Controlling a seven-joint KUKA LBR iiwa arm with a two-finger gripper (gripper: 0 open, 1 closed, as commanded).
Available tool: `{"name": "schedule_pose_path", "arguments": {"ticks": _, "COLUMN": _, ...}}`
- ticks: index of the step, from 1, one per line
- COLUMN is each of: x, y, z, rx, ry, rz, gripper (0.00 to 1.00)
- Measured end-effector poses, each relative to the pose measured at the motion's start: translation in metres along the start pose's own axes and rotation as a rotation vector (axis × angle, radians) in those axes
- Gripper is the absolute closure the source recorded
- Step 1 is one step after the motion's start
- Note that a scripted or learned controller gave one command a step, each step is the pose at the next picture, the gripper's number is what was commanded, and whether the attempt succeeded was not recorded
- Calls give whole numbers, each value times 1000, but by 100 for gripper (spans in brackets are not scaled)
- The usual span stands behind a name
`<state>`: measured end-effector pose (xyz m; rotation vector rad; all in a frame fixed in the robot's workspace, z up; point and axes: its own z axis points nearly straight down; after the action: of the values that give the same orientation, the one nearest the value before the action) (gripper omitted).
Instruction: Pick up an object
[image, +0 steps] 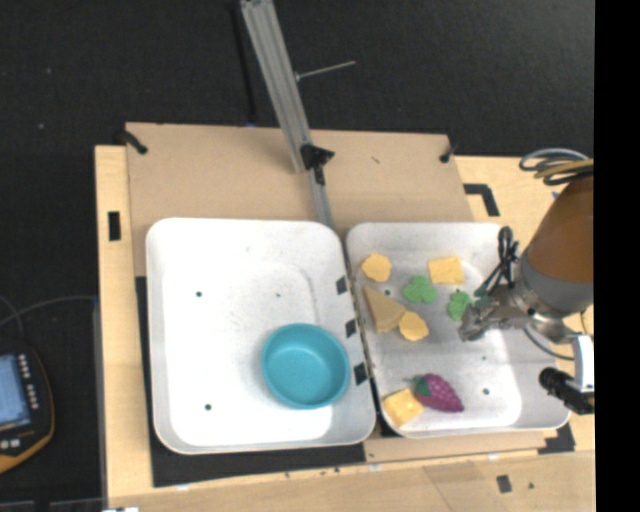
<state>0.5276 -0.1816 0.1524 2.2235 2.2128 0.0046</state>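
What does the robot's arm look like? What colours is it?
The arm comes in from the right of the camera view. It is round and chunky, with a big orange band on top and a shiny grey metal part under it. At its end sits a small dark grey gripper. A thin black cable loops beside the arm, just above the gripper.

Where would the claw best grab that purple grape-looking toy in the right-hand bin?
Probably across the narrow middle of the purple toy, coming straight down from above. It lies flat and elongated on the right bin floor, slanting toward the lower right. A yellow piece sits close at its left end, so closing across the width, away from that end, looks safest.
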Motion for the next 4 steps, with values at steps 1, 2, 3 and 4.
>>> {"name": "schedule_pose_path", "arguments": {"ticks": 1, "x": 2, "y": -7, "z": -51, "rx": -2, "ry": -1, "rz": -7, "gripper": 100}}
{"name": "schedule_pose_path", "arguments": {"ticks": 2, "x": 1, "y": -6, "z": -49, "rx": 2, "ry": 0, "rz": -5, "gripper": 100}}
{"name": "schedule_pose_path", "arguments": {"ticks": 3, "x": 42, "y": 7, "z": -58, "rx": 0, "ry": 1, "rz": -12, "gripper": 100}}
{"name": "schedule_pose_path", "arguments": {"ticks": 4, "x": 99, "y": 9, "z": -65, "rx": 3, "ry": 3, "rz": -11, "gripper": 100}}
